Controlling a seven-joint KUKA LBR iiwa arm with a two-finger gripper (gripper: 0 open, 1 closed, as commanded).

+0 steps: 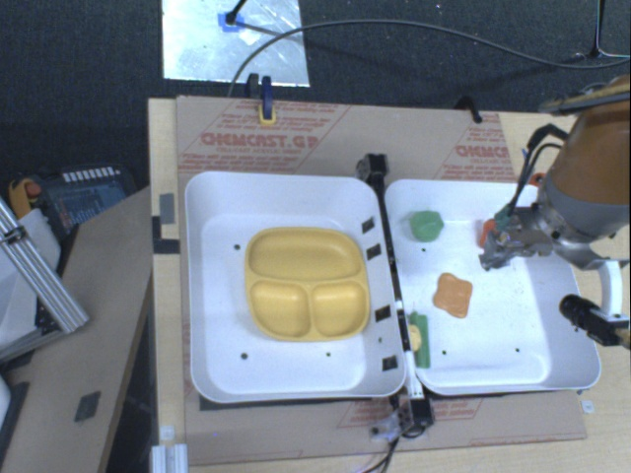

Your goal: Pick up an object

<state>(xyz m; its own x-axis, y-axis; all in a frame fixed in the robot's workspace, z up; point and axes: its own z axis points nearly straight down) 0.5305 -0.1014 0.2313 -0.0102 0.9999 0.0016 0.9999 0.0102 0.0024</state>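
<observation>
In the right bin [552, 363] lie a round green object [426, 226] at the back left, a flat orange object [454, 295] in the middle, and a green stick with a yellow piece [418, 339] against the left wall. A small red-orange object [486, 232] sits just beside my gripper [493, 255], partly hidden by it. The gripper hovers over the back middle of the right bin, to the right of the green object and up-right of the flat orange one. Nothing is seen held in it.
The left bin [212, 294] holds a yellow three-compartment plate [306, 282]. A black divider [386, 274] with clips runs between the bins. The arm's grey and orange body [592, 180] overhangs the right bin's far right side.
</observation>
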